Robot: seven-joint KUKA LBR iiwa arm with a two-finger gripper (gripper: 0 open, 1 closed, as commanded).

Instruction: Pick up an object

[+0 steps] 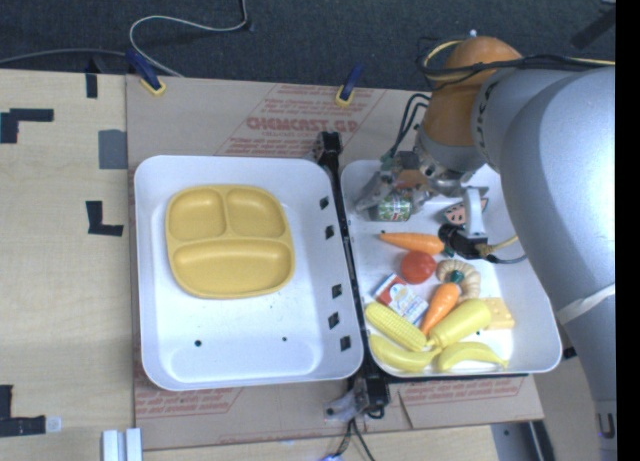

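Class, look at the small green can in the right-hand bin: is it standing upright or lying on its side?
Lying on its side. The green can shows its long side running across the bin, just below the hand.

I see lots of free room in the left white bin (150, 349), all around the yellow plastic divided plate (230, 240). The right white bin (545, 334) is tight: the orange toy carrot (412, 242), red tomato (418, 267) and yellow corn (398, 326) crowd together, and the big grey arm (560, 169) blocks its far side.
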